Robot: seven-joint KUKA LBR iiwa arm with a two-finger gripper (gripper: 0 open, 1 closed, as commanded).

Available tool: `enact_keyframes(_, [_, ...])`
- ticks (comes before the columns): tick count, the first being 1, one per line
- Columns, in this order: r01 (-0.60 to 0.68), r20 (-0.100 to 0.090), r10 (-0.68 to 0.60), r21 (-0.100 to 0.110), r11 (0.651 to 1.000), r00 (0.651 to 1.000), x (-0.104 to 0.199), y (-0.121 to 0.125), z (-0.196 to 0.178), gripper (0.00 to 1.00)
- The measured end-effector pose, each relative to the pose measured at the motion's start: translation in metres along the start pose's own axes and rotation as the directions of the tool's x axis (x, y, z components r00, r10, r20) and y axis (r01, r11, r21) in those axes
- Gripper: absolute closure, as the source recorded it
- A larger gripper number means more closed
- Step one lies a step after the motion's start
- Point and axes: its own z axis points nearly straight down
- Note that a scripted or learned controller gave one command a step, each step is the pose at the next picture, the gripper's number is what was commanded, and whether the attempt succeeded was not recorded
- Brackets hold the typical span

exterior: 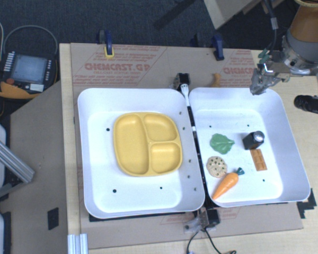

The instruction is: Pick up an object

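Observation:
The right bin (275, 107) holds a green leaf-shaped piece (221, 142), a round cookie (217, 166), an orange carrot (226, 183), a black object with a silver end (253, 139) and a small brown block (259, 160). My gripper (258, 86) hangs over the bin's far right rim, well above and behind these objects. Nothing shows between its fingers.
The left bin (95, 142) carries a yellow divided plate (147, 143). Blue clamps (108, 42) hold the cardboard base at the back. A handheld controller (27, 70) lies off the bench to the left. A black clip (182, 81) sits between the bins at the back.

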Motion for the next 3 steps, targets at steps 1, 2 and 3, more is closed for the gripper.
enact_keyframes(1, [0.000, 0.000, 0.000, 0.001, 1.000, 1.000, 0.051, -0.015, 0.011, 1.00])
enact_keyframes(2, [0.000, 0.000, 0.000, 0.000, 1.000, 1.000, 0.097, -0.028, 0.014, 1.00])
enact_keyframes(3, [0.003, -0.001, -0.003, -0.003, 1.000, 1.000, 0.158, -0.028, 0.011, 1.00])
